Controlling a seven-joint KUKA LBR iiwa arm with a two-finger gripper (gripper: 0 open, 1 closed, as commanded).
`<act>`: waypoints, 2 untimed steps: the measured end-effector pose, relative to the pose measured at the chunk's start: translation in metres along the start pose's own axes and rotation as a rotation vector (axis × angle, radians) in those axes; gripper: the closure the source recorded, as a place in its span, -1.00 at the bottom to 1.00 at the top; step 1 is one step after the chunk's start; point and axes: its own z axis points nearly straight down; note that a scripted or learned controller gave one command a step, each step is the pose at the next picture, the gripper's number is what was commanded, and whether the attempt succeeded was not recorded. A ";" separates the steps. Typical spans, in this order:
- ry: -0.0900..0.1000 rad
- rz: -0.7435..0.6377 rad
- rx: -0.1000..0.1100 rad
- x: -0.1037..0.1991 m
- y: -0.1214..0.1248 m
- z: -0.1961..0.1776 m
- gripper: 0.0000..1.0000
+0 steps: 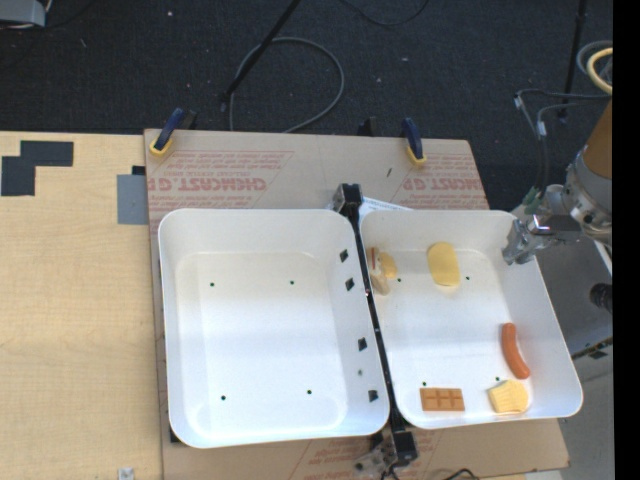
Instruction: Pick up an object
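- While the arm reaches in from the right, its end effector (521,240) hangs at the right bin's (560,348) upper right rim; its opening cannot be told
- In that bin lie a yellow oval piece (443,265), a sausage (515,351), a waffle (442,400) and a cheese wedge (509,397)
- The left bin (180,318) sits beside it on the table (70,318)

A single fixed camera looks down at a slant from above the bench (70,298), far enough back to take in both white bins (185,268) whole, the dark floor (120,58) beyond them, and the arm (590,183) entering at right.
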 end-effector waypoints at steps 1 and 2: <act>0.000 0.001 0.003 -0.001 0.000 -0.012 1.00; 0.002 -0.002 0.006 0.045 -0.011 0.005 1.00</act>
